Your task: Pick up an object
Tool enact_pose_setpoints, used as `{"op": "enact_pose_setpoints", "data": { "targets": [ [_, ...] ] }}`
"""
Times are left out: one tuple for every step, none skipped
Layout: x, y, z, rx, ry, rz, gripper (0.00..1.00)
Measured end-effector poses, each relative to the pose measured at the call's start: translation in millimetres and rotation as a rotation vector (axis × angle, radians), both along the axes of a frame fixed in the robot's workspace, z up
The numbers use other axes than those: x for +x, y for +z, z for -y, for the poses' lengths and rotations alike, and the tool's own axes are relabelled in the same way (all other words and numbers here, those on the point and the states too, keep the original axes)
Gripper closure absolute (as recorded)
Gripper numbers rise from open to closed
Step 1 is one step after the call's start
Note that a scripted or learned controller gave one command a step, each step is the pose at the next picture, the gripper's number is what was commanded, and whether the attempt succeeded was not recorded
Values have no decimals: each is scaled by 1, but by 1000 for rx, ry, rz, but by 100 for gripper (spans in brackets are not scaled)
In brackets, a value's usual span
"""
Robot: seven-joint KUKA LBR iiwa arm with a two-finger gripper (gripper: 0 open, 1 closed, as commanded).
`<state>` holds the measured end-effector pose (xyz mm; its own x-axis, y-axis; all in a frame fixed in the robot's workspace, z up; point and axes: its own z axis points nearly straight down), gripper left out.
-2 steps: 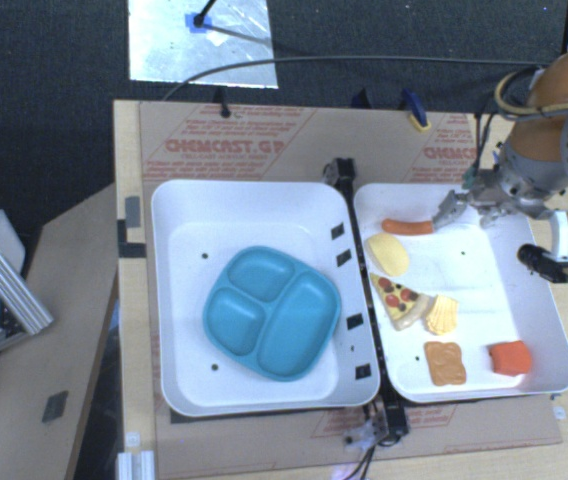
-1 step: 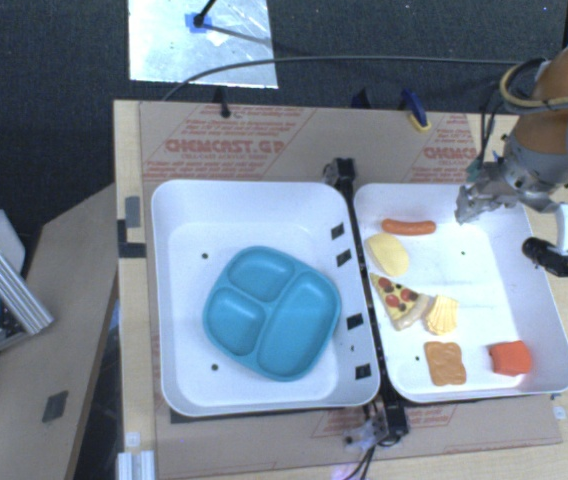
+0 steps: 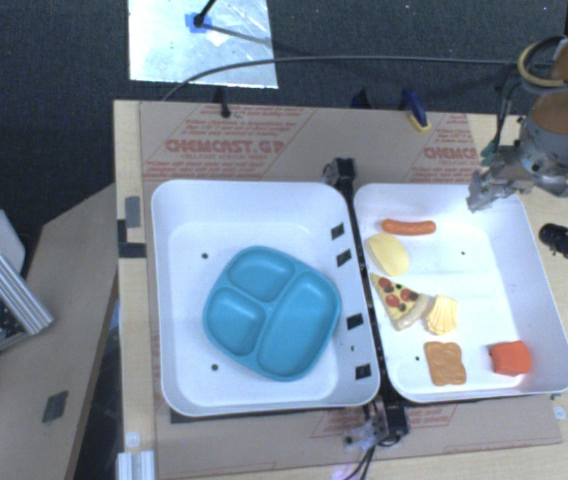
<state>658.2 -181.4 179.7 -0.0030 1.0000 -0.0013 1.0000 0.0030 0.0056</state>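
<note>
Place: a robot lab.
Clues: robot arm [image 3: 564, 118], two white bins [image 3: 254, 200] on a table [image 3: 264, 143], toy food [image 3: 404, 303], cables.

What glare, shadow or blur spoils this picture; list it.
Camera view: glare on the foil sheet beyond the bench; the white bins are bright but keep detail; soft shadow under the blue plate; the gripper at the right bin's far corner is slightly blurred; the food items are sharp.

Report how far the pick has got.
Done: nothing lifted. The hot dog, pale yellow piece, pizza slice, toast and orange block all lie in the right bin; the blue plate sits in the left bin. In hand: the gripper hangs over the right bin's far right corner, carrying nothing visible. Left: descend, grasp, lift.
</note>
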Motion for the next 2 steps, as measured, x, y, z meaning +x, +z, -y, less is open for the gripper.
{"op": "enact_pose_setpoints", "data": {
  "targets": [
    [-6,53,7,-1,-2,1,100],
    [-13,102,10,-1,-3,2,100]
  ]
}}
